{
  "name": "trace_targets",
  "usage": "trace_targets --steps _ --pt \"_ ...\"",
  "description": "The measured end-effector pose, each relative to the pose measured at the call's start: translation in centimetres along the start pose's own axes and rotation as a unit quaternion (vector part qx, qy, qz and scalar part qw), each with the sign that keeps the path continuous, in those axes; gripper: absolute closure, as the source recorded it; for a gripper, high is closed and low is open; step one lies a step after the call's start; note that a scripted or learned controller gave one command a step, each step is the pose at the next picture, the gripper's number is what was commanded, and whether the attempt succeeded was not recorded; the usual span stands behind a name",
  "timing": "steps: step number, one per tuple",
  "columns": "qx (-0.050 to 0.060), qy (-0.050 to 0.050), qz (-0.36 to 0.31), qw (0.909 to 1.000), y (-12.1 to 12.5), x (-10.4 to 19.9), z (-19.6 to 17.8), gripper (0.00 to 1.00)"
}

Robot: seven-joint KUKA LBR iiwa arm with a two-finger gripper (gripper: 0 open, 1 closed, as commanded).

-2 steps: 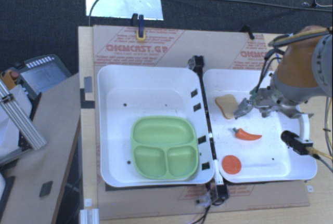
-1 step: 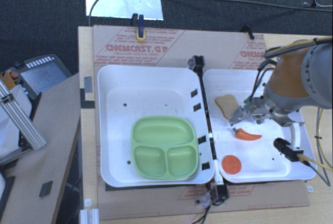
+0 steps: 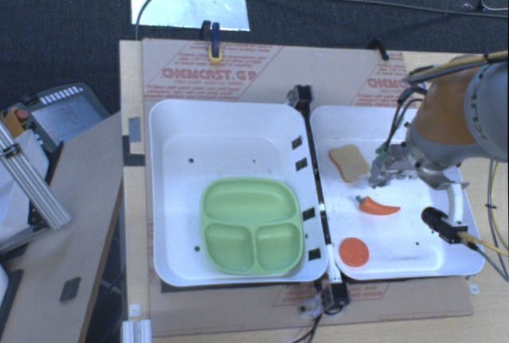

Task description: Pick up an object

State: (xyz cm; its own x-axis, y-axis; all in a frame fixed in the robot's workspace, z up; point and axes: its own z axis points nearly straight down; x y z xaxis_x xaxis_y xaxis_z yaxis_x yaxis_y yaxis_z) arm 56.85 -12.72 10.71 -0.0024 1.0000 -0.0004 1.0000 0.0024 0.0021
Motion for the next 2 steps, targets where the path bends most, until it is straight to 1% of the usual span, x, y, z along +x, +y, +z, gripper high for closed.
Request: trace_targets --steps 1,2 --pt "-0.002 -0.001 0.002 1.0000 -0.2 -0.7 -4.6 1.00" --pt "-0.002 0.000 -0.001 1.0000 -0.2 -0.5 -9.0 1.00"
